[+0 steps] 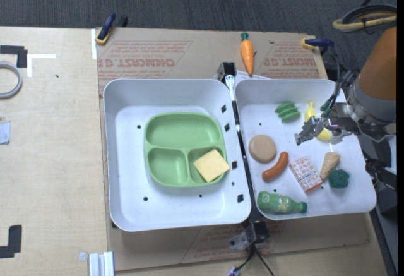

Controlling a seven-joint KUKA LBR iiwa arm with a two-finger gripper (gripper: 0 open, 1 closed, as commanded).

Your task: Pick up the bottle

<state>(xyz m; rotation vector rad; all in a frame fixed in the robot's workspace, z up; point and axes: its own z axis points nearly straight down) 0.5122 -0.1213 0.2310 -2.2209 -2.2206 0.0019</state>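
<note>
The bottle (281, 203) lies on its side at the near left corner of the right bin (353, 202), untouched. The pincer (314, 130) hangs over the bin's right half, near the banana (317, 126); I cannot tell whether it is open. The step in hand looks like the approach. Next it must travel nearer and left, past the sausage (276, 167), align across the bottle, then descend.

Green bottle (281, 203), green tray (184, 150) with yellow cheese (211, 165), orange carrot (247, 53), white bins (120, 161).
</note>
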